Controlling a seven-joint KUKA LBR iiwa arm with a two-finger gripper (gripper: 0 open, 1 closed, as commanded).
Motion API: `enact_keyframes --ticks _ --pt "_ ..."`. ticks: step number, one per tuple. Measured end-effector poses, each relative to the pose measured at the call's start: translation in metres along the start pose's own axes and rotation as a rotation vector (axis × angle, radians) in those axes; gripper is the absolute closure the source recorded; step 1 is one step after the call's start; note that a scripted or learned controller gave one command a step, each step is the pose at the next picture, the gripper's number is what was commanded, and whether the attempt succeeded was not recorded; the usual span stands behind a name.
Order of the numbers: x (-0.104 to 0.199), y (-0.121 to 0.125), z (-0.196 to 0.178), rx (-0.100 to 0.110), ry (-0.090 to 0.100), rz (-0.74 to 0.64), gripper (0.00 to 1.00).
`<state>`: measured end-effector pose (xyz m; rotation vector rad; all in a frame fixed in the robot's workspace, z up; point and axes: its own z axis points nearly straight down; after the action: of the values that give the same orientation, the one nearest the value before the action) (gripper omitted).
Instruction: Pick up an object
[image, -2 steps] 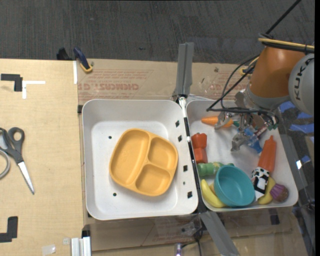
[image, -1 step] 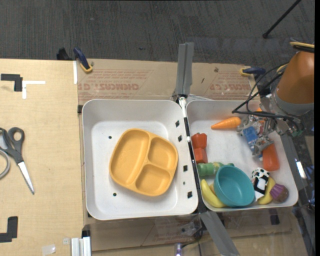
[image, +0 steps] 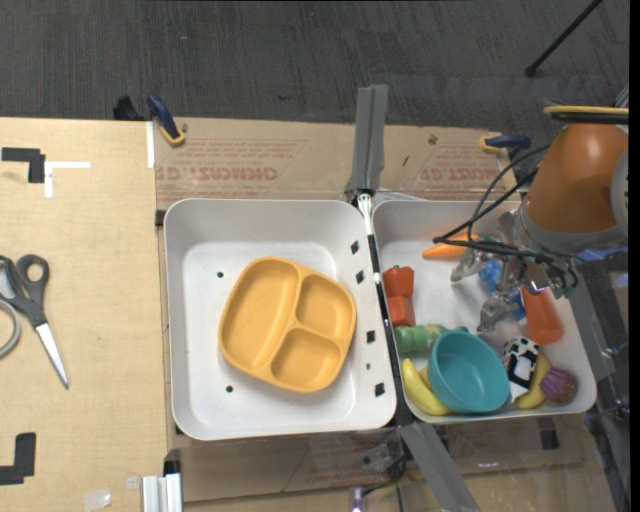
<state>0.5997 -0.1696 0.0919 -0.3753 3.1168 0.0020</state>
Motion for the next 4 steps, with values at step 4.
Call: enact_keyframes --ticks 4 --pt "-0.058 0.06 0.001 0.004 0.0 1.075 1.0"
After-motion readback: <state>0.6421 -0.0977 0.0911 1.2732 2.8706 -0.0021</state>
